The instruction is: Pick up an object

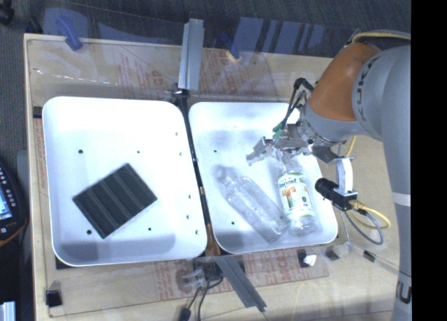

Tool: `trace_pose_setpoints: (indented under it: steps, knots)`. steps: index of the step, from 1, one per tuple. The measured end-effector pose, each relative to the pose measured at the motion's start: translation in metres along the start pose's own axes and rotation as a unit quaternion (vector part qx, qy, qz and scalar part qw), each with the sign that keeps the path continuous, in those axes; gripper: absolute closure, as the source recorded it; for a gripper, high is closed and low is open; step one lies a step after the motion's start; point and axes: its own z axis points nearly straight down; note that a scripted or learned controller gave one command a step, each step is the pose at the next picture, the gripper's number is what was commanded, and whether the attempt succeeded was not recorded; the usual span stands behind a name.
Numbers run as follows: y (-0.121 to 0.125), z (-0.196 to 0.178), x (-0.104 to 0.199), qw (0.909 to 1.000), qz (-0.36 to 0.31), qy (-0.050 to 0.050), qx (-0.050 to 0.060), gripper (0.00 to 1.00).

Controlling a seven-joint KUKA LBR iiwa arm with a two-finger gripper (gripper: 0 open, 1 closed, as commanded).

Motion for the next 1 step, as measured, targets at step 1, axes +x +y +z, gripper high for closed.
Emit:
trace_pose_setpoints:
  steps: [1]
  knots:
    - [-0.0053, -0.0090, -0.0026, 0.9997, -0.025, 0.000, 0.000, 0.00]
